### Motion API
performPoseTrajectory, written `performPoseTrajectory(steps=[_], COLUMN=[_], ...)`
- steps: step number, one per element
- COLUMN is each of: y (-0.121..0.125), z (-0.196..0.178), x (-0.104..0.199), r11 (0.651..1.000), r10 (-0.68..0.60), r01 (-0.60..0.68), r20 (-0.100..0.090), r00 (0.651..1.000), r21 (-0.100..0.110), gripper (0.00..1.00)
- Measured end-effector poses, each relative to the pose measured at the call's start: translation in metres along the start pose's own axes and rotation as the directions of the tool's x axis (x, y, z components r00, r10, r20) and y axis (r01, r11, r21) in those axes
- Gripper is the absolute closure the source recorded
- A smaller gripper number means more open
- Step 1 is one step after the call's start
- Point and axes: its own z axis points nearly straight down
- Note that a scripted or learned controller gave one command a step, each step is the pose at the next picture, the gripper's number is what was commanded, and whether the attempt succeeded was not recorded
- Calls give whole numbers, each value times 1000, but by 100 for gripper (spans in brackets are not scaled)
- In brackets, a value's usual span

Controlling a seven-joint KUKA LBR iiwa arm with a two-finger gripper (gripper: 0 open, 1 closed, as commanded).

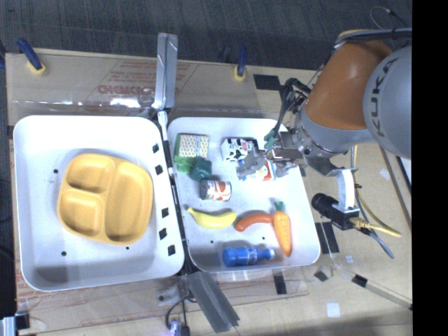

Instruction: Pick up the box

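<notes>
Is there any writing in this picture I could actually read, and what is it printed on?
"KUKA", running sideways on the grey arm.
Red print on the clear sheet behind the bins: too blurred to read.
Labels on the small can, the blue bottle and the black-and-white box: too small to read.

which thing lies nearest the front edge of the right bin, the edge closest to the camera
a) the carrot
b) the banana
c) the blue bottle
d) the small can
c) the blue bottle lies on its side lowest in the right bin, by its near wall; the banana, the carrot and the small can all sit farther up.
</notes>
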Motion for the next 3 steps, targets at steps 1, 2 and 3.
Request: performPoseTrajectory(steps=[1, 2, 3], y=[55, 70, 71], z=[108, 157, 145], x=[-37, -74, -74], r11=[998, 1000, 1000], r10=[59, 8, 2], r01=[-59, -8, -2], r20=[1, 0, 2], r00=[998, 1000, 1000], r21=[1, -13, -15], gripper=[0, 0, 100])
